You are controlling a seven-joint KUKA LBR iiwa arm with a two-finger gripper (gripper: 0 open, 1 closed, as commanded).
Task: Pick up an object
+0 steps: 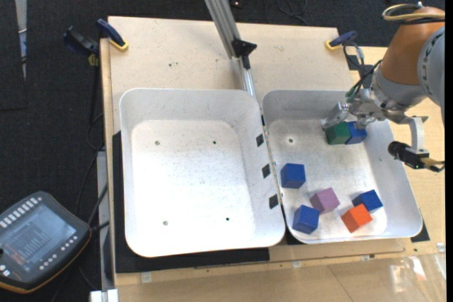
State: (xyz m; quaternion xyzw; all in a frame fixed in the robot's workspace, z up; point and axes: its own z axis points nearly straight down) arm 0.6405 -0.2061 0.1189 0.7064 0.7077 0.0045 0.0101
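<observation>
My gripper (345, 117) hangs over the far part of the right bin (396, 184), at the end of the grey arm with its orange band. Directly below it, touching its tip, sits a green block (338, 134) with a small blue block (357, 133) pressed against its right side. The tip hides the tops of both blocks, and I cannot tell whether either is gripped. Nearer the front of the same bin lie a blue cube (293, 175), a purple cube (325, 199), another blue cube (306, 218), an orange cube (356, 217) and a third blue cube (368, 200).
The left bin (134, 152) lies beside the right one, their rims meeting at the middle. A slanted metal pole (216, 0) reaches down to the bins' far junction. Blue clamps (110, 32) (343, 40) grip the bench's far corners. A pendant (35, 240) lies at the front left.
</observation>
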